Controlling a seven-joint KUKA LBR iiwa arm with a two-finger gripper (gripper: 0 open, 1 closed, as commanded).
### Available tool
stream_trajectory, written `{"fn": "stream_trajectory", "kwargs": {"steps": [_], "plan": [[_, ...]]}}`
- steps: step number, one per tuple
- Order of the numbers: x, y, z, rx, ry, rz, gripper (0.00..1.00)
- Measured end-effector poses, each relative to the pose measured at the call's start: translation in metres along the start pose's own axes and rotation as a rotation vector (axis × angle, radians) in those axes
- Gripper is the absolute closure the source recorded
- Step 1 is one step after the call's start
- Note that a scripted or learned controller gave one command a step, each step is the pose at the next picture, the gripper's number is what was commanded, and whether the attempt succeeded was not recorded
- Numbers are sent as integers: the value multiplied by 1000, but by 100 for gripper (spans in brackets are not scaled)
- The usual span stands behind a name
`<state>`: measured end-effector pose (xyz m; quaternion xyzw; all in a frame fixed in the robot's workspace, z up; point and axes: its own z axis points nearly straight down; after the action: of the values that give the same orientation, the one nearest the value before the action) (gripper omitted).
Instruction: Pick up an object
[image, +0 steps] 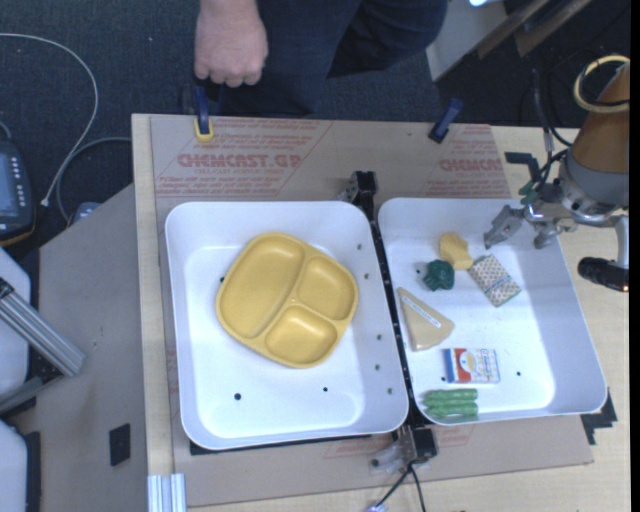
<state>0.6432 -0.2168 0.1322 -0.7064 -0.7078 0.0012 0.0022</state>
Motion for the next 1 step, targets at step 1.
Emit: {"fn": "stream_trajectory", "kwargs": {"steps": [1], "plan": [[2,0,50,-1,3,0,0]]}}
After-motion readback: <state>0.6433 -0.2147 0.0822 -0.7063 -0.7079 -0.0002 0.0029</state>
